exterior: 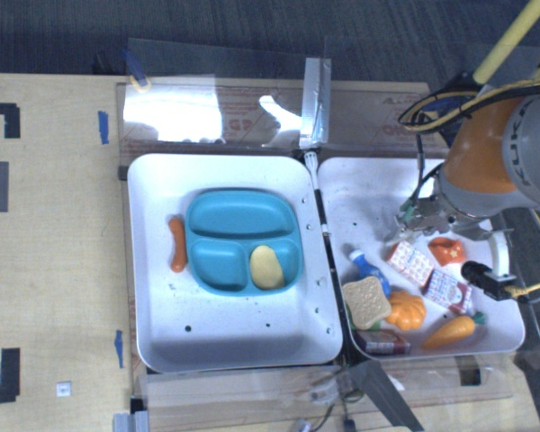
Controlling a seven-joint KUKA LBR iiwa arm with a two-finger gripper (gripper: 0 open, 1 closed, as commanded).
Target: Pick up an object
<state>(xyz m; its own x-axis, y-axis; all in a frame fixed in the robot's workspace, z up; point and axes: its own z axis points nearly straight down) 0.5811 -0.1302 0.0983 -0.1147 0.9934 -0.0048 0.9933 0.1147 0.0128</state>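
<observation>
The right bin (360,192) holds a heap of toy food along its near side. In it are a blue bottle (369,268), a bread slice (367,301), an orange pepper (407,311), a carrot (450,332), a red tomato (446,251) and two red-and-white packets (409,263) (446,290). My gripper (417,217) hangs low over the bin's middle, just behind the nearer packet and left of the tomato. I see nothing between its tips.
In the left bin (162,331) lies a blue divided tray (243,214) with a yellow lemon-like piece (266,266) in its right compartment. An orange sausage (177,244) lies left of the tray. A dark item (382,340) rests at the right bin's front wall.
</observation>
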